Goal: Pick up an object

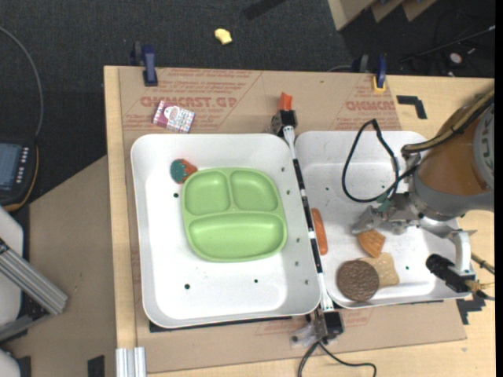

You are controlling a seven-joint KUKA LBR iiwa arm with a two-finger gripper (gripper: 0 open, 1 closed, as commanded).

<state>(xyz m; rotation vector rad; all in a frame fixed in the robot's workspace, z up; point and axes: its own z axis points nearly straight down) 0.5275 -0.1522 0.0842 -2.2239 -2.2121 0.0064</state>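
Camera view, looking down at a slant: the grey arm (456, 171) comes in from the right edge, its orange band showing above the wrist, and bends down over the right bin (330, 155). The gripper (383, 220) hangs low in that bin, just above the orange-brown piece (372, 243) — whether it touches that piece cannot be told, and the state of the pincer cannot be told either, since the wrist body hides it. Nothing is seen clamped in it. A black cable (357, 163) loops from the wrist across the bin's upper half.

Counted in the right bin, four things: one orange-brown piece below the gripper, one pale tan piece (387, 270) just beside it, one dark brown round disc (357, 280) touching the tan piece near the front wall, and one thin orange-red stick (319, 231) lying along the left wall by the divider.

Counted in the left bin (157, 273), two things: one green plate (233, 214) with three compartments, lying flat in the middle, and one small round object (183, 170), teal and red, touching the plate's upper left corner.

Outside the bins — one small patterned packet (174, 116) on the brown board (236, 93), and one yellow scrap (224, 35) on the dark floor beyond.
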